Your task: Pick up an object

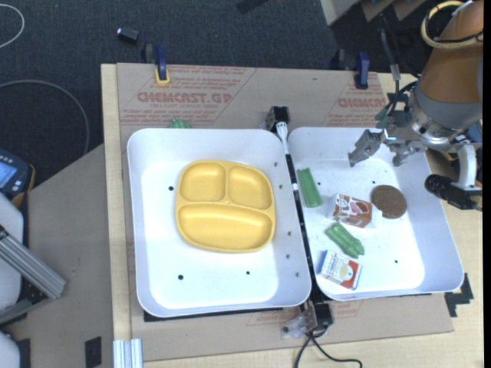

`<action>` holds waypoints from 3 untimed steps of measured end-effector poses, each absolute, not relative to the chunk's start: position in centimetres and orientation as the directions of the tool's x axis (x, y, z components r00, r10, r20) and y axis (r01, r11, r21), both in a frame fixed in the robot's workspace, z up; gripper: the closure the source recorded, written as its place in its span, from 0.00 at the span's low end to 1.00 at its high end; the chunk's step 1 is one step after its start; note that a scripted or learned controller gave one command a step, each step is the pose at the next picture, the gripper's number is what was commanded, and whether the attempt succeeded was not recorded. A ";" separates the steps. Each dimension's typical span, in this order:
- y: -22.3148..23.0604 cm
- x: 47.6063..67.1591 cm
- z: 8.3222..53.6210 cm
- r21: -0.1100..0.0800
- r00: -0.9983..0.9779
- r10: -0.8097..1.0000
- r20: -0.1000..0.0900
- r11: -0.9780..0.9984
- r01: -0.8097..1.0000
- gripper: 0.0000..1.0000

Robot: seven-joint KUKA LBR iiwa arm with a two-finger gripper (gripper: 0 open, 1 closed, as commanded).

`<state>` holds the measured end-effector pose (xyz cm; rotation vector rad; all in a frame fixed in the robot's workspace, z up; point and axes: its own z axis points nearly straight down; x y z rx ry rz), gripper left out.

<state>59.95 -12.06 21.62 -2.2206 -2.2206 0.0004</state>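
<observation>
The right bin [430, 244] holds several small objects. A green bar [309, 187] lies near its left wall. A brown and white packet [353, 210] is beside a round brown disc [389, 202]. Toward the front lie a green pod [345, 239] and a small white, blue and red carton [338, 270]. My gripper [378, 156] hangs over the far part of the right bin, above and behind the disc and packet. Its fingers are spread open with nothing between them.
The left bin [142, 228] holds a yellow divided plate [225, 205]. Both bins rest on a brown board [230, 90] held by blue clamps at the back. The arm's orange band [456, 60] and a black fitting [453, 192] overhang the right bin's right rim.
</observation>
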 end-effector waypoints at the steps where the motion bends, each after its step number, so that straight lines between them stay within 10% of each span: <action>1: -12.0 55.7 9.5 0.003 0.000 1.000 -0.001 0.000 1.000 0.00; 2: -9.7 49.6 8.7 0.007 0.001 1.000 -0.002 -0.001 1.000 0.00; 3: -9.7 49.7 9.7 0.008 0.002 1.000 -0.003 -0.002 1.000 1.00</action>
